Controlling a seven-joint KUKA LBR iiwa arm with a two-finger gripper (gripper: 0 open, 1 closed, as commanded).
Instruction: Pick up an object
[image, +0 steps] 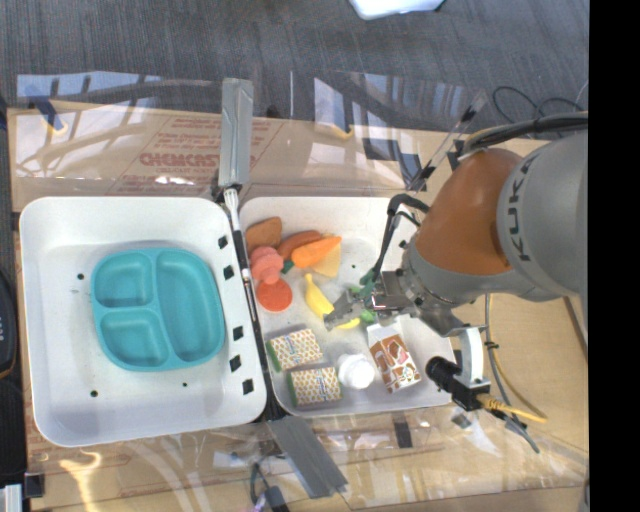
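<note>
The right bin (300, 212) holds several toy foods. A yellow banana (318, 296) lies near its middle, and my gripper (350, 308) hangs right at the banana's right end, low over the bin. Another bit of yellow shows just under the gripper. At the back lie a brown bread piece (263, 232), a reddish sausage (298, 243) and an orange carrot (320, 252). A pink piece (266, 264) and an orange-red round piece (275, 294) sit by the left wall. The grey arm with its orange band (465, 215) covers the bin's right side.
Two patterned boxes (296, 349) (314, 384), a white capped item (356, 372) and a brown carton (393, 362) line the right bin's front. The left bin (40, 250) holds a teal divided plate (158, 306). Cables trail at the right.
</note>
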